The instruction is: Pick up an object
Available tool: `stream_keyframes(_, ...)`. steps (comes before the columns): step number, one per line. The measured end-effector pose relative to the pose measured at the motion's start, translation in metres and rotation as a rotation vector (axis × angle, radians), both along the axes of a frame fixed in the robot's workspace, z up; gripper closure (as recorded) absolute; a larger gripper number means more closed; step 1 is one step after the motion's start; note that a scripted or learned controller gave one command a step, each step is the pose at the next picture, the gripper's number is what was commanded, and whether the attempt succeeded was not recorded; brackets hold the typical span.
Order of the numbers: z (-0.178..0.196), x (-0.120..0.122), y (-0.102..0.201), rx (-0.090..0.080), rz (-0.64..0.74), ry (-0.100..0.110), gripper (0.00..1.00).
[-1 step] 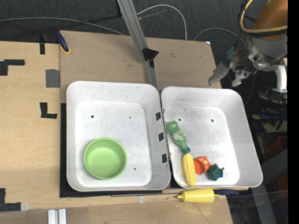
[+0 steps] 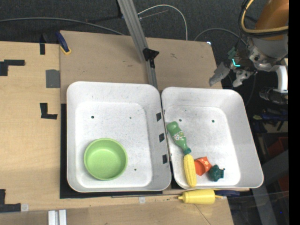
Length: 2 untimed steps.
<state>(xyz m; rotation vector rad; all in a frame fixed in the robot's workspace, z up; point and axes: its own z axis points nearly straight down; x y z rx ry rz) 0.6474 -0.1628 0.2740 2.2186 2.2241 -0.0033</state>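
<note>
The right bin point(image 2: 234, 108) holds a green bottle point(image 2: 177, 136), a yellow corn cob point(image 2: 189, 169), a small orange-red piece point(image 2: 202, 165) and a dark green piece point(image 2: 216, 173), all in its near half. A green bowl point(image 2: 105, 159) sits in the near-left corner of the left bin point(image 2: 112, 95). My gripper point(image 2: 228, 75) hangs beyond the right bin's far right corner, well away from the objects. Its two fingers stand apart with nothing between them, so it is open.
A yellow squeeze bottle point(image 2: 198, 197) lies on the bench just outside the right bin's near rim. A slanted metal post point(image 2: 136, 25) rises behind the gap between the bins. Cables point(image 2: 173, 11) trail over the dark floor at the back.
</note>
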Motion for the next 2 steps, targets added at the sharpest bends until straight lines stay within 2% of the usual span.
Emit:
stream_keyframes(1, -0.046, -0.008, 0.001, 0.001, 0.000, 0.005, 0.00)
stream_keyframes(2, -0.112, -0.009, 0.003, 0.002, 0.000, 0.007, 0.00)
